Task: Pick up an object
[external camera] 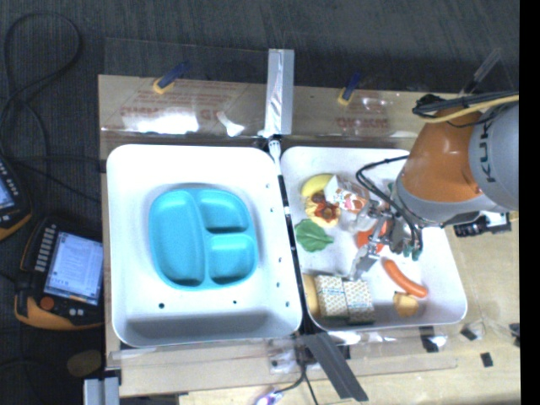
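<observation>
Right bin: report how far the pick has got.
Done: the arm has reached over the right bin and the gripper is low among the toy food, just above the waffle pieces and beside the hot dog. In hand: nothing visibly between its fingers. Left: close on one item and lift it; the banana and green leaf lie untouched.

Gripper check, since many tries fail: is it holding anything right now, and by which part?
It cannot be told. The gripper hangs low in the right white bin, above the pale waffle-textured block and beside the orange sausage-shaped toy; no grasp shows.
</observation>
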Motion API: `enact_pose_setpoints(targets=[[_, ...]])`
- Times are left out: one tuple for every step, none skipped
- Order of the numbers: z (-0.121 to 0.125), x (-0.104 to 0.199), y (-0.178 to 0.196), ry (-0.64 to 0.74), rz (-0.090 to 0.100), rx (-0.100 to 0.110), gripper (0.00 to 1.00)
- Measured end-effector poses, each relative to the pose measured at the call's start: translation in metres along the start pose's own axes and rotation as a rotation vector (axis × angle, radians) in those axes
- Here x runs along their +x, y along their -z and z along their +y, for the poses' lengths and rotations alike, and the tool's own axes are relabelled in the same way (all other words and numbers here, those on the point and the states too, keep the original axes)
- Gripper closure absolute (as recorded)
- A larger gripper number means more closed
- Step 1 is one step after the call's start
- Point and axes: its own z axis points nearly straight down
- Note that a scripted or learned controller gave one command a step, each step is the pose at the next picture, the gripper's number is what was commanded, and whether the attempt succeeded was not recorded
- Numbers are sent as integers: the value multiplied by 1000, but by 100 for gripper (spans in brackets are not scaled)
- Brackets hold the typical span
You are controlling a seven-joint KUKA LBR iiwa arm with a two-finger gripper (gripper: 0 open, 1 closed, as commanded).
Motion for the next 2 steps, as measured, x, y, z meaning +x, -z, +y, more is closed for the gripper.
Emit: enact_pose_setpoints(targets=[[43, -50, -24, -125, 23, 9, 0], [-24, -49, -18, -283, 0, 2, 0]])
